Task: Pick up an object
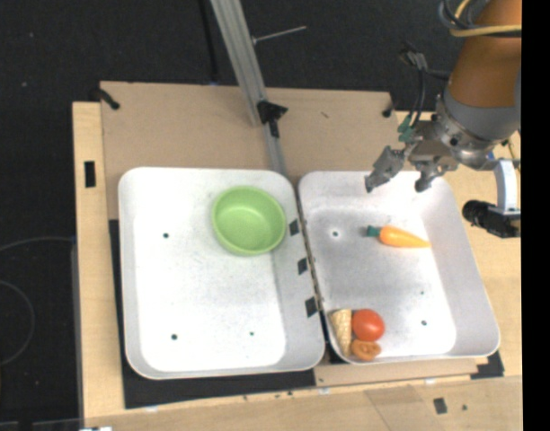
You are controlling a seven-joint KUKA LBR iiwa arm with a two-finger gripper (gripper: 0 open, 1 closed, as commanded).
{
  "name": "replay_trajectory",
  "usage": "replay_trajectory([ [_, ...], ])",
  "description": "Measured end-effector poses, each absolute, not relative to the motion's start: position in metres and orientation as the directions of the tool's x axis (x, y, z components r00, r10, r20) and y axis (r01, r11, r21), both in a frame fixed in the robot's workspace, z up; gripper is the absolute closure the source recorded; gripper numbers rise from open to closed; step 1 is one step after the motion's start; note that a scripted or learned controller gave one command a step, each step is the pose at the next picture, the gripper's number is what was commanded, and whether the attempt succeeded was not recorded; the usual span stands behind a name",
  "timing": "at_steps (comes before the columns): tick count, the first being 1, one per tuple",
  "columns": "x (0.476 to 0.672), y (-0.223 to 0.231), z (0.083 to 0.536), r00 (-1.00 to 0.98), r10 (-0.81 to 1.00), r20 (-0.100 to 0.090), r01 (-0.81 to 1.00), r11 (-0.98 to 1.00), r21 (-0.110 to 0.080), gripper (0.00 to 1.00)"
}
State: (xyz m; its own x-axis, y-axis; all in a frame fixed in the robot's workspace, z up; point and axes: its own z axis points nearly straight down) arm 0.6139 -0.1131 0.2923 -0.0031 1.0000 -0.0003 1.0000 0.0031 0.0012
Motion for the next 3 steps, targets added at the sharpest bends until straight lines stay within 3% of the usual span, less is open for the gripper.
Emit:
replay_trajectory([
  [1, 0.614, -0.113, 0.292, -0.003, 1.000, 0.000, 1.000, 0.003, 0.001, 0.00],
  [3, 0.620, -0.124, 0.186, 0.002, 1.000, -0.002, 1.000, -0.002, -0.004, 0.00],
])
